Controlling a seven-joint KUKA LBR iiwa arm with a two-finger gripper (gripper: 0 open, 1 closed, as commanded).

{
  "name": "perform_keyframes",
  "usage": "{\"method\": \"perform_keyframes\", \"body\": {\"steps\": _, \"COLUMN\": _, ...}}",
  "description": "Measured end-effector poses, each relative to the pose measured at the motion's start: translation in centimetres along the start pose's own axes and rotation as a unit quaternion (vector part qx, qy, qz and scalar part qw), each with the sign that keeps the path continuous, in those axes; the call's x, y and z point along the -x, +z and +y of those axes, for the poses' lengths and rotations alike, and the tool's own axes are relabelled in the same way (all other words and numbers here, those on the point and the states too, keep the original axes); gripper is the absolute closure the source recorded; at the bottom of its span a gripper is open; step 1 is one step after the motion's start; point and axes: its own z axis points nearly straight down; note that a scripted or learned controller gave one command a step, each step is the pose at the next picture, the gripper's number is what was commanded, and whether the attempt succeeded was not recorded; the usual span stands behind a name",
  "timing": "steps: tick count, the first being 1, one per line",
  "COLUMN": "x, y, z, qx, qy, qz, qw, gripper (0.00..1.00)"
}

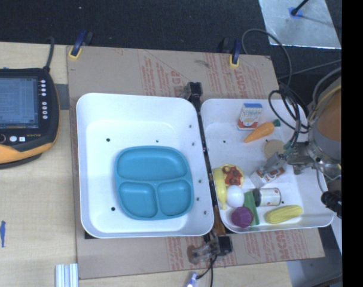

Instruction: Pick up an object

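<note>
The right bin (pixel 223 115) holds several small items. A small white carton (pixel 249 116) and an orange carrot (pixel 260 131) lie at its far side. At its near side are a yellow banana (pixel 220 187), a red-topped piece (pixel 232 175), a white egg (pixel 235 196), a purple round item (pixel 241 217), a small jar on its side (pixel 268 196) and a yellow corn cob (pixel 283 214). My gripper (pixel 271 171) reaches in from the right and hangs low over the bin's middle, just above the jar and right of the egg.
The left bin (pixel 91 118) holds a blue divided plate (pixel 153 181). A tablet-like pendant (pixel 20 109) lies on the bench at far left. Cables (pixel 289 100) loop above the right bin's far right corner. The arm (pixel 328 130) fills the right side.
</note>
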Motion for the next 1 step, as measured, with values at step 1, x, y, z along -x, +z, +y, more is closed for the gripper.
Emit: {"method": "perform_keyframes", "body": {"steps": 1, "x": -2.21, "y": 4.46, "z": 8.05, "qx": 0.006, "qy": -0.001, "qz": -0.002, "qw": 1.0000, "gripper": 0.00}}
